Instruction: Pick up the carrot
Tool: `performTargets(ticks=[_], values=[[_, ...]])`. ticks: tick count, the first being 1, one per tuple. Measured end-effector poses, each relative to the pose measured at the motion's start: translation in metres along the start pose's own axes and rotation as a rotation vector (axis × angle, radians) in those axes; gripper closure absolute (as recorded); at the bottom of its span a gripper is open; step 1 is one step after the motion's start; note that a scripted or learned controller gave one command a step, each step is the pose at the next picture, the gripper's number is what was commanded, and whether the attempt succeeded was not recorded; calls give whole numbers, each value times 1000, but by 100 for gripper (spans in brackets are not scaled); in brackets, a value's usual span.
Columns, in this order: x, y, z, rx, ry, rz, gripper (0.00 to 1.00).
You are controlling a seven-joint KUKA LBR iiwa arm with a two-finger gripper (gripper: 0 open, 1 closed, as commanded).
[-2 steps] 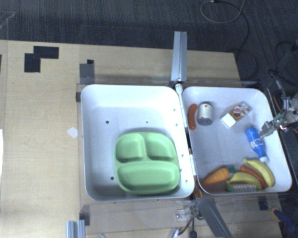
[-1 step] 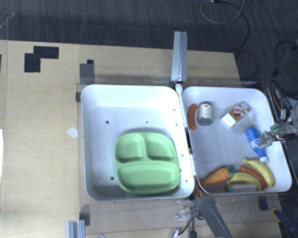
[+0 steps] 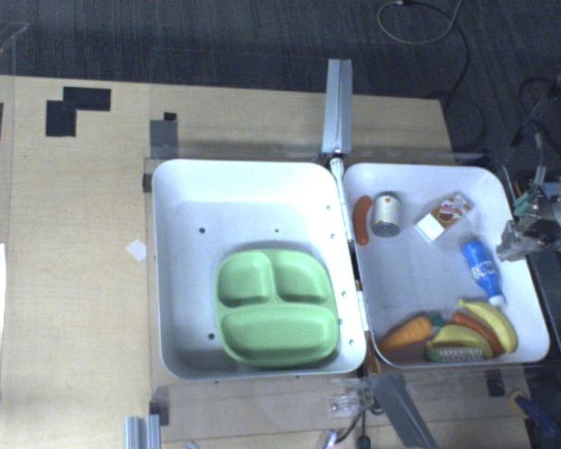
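The orange carrot [image 3: 407,332] lies at the front left corner of the right bin [image 3: 402,269], its green top pointing right toward a pile of toy food. My gripper [image 3: 526,235] hovers at the right bin's right rim, well to the right of and behind the carrot, with nothing seen in it. Part of the arm is cut off by the view's right side.
Bananas [image 3: 491,321] and a corn cob [image 3: 458,352] crowd the carrot's right side. A blue bottle [image 3: 481,267], a small box [image 3: 446,215], a silver can [image 3: 386,215] and a red sausage [image 3: 361,221] lie farther back. A green divided plate [image 3: 277,307] sits in the left bin [image 3: 182,251].
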State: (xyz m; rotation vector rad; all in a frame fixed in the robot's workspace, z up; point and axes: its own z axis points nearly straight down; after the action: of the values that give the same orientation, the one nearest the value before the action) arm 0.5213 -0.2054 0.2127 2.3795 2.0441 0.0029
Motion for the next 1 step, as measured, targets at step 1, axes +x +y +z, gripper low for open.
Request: performTargets(ticks=[1], values=[[9, 4, -16, 3, 0, 459, 100]])
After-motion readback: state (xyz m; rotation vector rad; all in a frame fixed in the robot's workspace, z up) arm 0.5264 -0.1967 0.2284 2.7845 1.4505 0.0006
